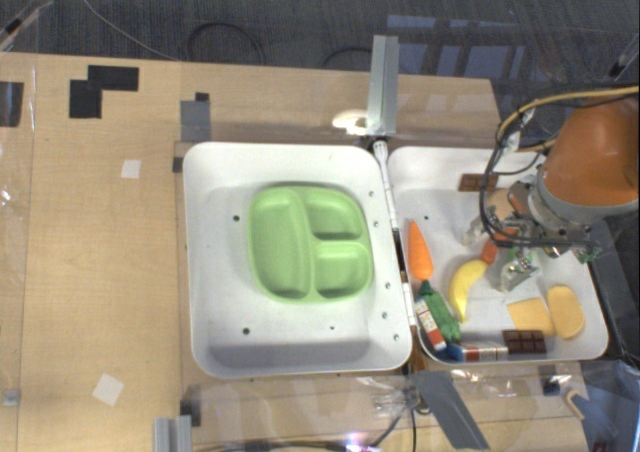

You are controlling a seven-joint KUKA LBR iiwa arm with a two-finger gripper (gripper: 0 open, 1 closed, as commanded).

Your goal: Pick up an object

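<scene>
Candidate objects lie in the right bin (440,165): banana (464,285), carrot (420,252), yellow slice (566,310), chocolate bar (524,342). The gripper (518,265) hangs low just beside the banana, presumably to grasp; its state cannot be told. A green divided plate (308,243) occupies the left bin (205,270).

Bench (90,270): pale wood-look, matt. Bins (210,340): white plastic, smooth, faint sheen. Divided tray (305,240): green plastic, satin. Upright post (383,80), upper centre: bare grey metal. Banana (465,285): yellow plastic, glossy.
</scene>
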